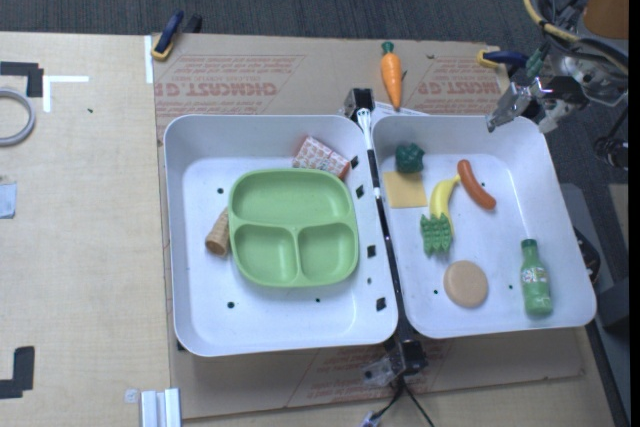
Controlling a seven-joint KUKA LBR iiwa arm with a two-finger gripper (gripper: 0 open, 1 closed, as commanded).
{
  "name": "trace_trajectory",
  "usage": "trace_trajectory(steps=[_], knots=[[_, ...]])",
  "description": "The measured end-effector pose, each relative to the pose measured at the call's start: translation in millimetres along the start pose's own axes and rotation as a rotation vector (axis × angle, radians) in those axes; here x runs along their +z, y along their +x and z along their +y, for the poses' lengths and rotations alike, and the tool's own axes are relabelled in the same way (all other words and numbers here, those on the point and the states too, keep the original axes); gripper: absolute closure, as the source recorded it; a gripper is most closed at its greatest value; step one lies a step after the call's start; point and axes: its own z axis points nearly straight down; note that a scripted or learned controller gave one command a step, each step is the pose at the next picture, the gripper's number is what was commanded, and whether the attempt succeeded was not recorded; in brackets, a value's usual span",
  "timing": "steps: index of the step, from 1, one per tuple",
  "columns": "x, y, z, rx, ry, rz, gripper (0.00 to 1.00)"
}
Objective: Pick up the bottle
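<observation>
**Approach phase: gripper away from the bottle**

We are hovering the gripper over the right bin's far right corner, holding nothing, its opening too blurred to tell. The green bottle is lying near the bin's near right wall; next we are needing a move nearward and a descent

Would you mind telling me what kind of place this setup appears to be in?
Probably a robotics lab bench: two white bins holding toy food like a plastic banana and green bottle, on taped cardboard, with the end effector nearby.

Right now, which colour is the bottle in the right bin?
Green, with a white label; the bottle lies near the right bin's right edge in the camera view.
</observation>
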Motion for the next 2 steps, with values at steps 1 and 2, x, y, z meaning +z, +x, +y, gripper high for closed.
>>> trace_trajectory(steps=[1,2], knots=[[50.0,-16.7,-56.4,-0.099,0.0,0.0,0.0],[122.1,-44.6,-105.3,-0.342,-0.001,0.0,0.0]])
